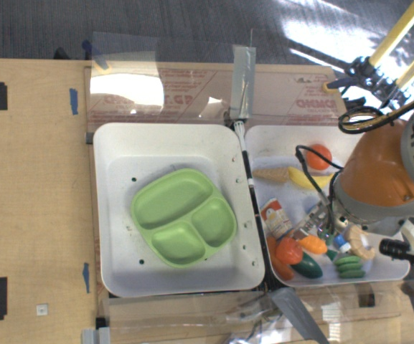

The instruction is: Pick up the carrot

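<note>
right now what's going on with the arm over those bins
The grey arm with the orange band reaches in from the right, its gripper lowered into the right white bin among a pile of toy food. It sits just above a small orange carrot-like piece, beside a red-orange tomato shape. Nothing is visibly held yet. The green three-compartment plate lies in the left white bin.

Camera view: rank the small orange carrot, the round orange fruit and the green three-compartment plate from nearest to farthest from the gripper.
1. The small orange carrot, right bin, just below the gripper.
2. The round orange fruit, toward the right bin's far side.
3. The green three-compartment plate, in the left bin, well to the gripper's left in the view.
</note>
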{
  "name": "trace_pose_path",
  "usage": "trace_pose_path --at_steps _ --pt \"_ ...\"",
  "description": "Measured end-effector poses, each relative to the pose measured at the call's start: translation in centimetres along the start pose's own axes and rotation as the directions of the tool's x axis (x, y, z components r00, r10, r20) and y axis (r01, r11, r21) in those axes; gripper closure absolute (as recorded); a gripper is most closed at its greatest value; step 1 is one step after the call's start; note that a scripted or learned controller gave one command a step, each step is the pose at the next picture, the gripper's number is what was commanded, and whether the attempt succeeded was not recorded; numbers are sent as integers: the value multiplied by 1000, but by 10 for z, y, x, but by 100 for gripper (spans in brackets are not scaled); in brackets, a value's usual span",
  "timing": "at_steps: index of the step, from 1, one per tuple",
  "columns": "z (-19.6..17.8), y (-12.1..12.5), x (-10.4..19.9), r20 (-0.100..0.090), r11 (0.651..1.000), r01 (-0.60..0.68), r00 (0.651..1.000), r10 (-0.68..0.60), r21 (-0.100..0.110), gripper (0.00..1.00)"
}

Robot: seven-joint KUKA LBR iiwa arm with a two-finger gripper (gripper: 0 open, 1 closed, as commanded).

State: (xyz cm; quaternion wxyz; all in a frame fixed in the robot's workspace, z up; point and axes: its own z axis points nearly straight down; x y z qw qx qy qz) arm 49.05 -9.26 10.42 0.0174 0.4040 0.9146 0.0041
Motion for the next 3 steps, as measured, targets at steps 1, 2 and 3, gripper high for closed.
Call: trace_pose_path --at_steps 1,2,3 --pt "6 -2 -3 -2 995 -103 995 103 -4 100" --pt "-4 1 -4 4 995 -100 995 100 -9 100" --pt "-82 58 11 -18 938 -345 938 345 27 100"
